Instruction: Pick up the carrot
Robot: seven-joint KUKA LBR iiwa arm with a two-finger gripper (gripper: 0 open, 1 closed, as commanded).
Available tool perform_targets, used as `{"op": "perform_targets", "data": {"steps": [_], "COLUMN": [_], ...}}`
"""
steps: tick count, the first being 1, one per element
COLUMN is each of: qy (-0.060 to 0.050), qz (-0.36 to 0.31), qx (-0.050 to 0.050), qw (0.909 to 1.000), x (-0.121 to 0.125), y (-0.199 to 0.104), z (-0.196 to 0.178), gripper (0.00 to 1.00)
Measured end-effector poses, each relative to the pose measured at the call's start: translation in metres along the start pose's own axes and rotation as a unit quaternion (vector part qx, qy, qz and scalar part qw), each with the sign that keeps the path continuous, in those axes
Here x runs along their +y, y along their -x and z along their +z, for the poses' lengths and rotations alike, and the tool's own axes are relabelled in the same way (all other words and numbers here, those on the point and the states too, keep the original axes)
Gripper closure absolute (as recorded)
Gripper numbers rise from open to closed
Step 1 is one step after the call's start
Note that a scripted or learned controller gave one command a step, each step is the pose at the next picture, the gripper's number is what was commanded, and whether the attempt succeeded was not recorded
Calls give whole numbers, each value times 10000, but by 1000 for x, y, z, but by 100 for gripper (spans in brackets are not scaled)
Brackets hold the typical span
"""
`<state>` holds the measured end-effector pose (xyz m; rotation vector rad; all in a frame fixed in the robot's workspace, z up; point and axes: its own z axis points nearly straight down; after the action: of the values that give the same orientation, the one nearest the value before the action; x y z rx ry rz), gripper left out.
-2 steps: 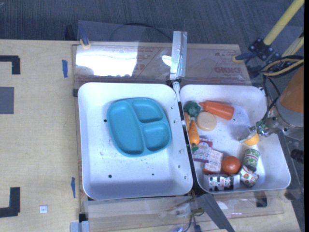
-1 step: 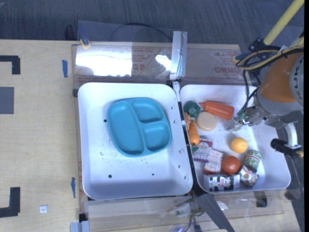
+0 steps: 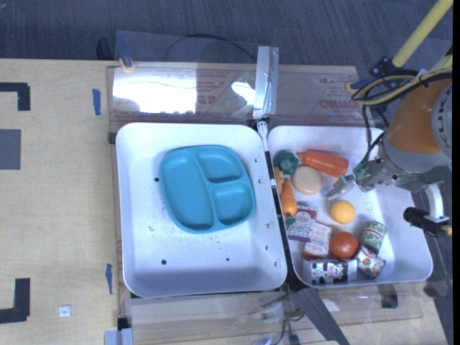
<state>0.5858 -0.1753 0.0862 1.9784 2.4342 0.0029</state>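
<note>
- Carrot [image 3: 325, 162]: I take it to be the long orange-red piece at the far end of the right bin [image 3: 413, 268]. The items below run from the near rim out to it.
- Near rim: a black-and-white can [image 3: 328, 269] lies on its side, with two small green cans [image 3: 372, 234] to its right. They look dumped in at random, not set down with care.
- Just beyond them sit a red tomato [image 3: 343, 245] and a printed packet [image 3: 309, 230], touching or nearly so. Both are well away from the carrot, so they should not get in the way of a grasp.
- Mid-bin: a yellow-orange ball [image 3: 343, 211] sits alone. A smaller orange stick [image 3: 288, 198] lies along the left wall and could be mistaken for the target.
- The gripper [image 3: 342, 187] reaches in from the right and hangs between the ball and the carrot, beside a pale round disc [image 3: 309, 180]. I cannot tell whether the claw is apart or together, and nothing shows clamped in it. It looks placed for an approach and has not taken hold.
- The carrot's long axis runs nearly left to right, dipping slightly toward the right. One end is by a dark green lump [image 3: 286, 162] and the other points toward the arm. The disc crowds its near side, so closing across the short width from above seems the cleaner way to take it.
- The left bin [image 3: 144, 264] holds a blue divided tray [image 3: 208, 189].
</note>
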Motion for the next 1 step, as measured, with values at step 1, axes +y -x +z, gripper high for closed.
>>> {"op": "perform_targets", "data": {"steps": [1], "qy": [-24], "qz": [-1047], "qx": [27], "qw": [9945], "x": [-51], "y": [-84], "z": [-51], "gripper": [0]}}
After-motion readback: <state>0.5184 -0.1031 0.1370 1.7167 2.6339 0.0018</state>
